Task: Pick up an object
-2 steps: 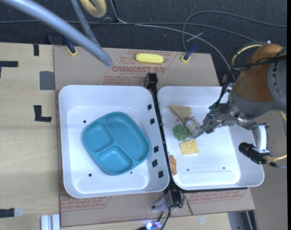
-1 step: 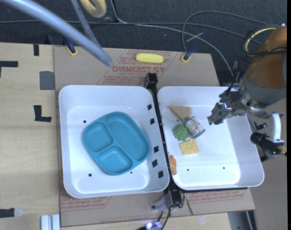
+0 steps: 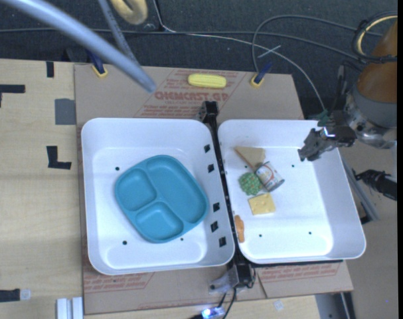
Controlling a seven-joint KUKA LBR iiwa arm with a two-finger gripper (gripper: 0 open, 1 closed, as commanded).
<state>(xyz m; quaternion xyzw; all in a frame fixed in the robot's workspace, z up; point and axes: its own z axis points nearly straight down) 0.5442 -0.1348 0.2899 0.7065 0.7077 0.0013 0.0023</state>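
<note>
Two shallow white bins sit side by side on a brown cardboard sheet, seen from above at a slant. The left bin (image 3: 95, 198), smooth plastic with rounded corners, holds a blue tray (image 3: 161, 198) with rounded edges, moulded into three compartments and lying turned at an angle to the bin walls.

The right bin (image 3: 321, 238) holds a small cluster in its left half, right of frame centre: a tan wedge (image 3: 251, 155) uppermost; a small shiny can (image 3: 269, 176) on its side just below and right of the wedge; a green, rough-textured piece (image 3: 249, 183) touching the can's left; a pale yellow block (image 3: 261, 205) just below. A slim orange stick (image 3: 239, 228) lies against the bin's left wall.

The gripper (image 3: 307, 151), dark and angular, is at the right bin's upper right rim, well apart from the cluster; nothing is seen between its fingers, and how far they are parted cannot be told. The grey arm (image 3: 377, 108) enters from the right edge.

A yellow banana (image 3: 206, 81) lies on the cardboard above the bins.
</note>
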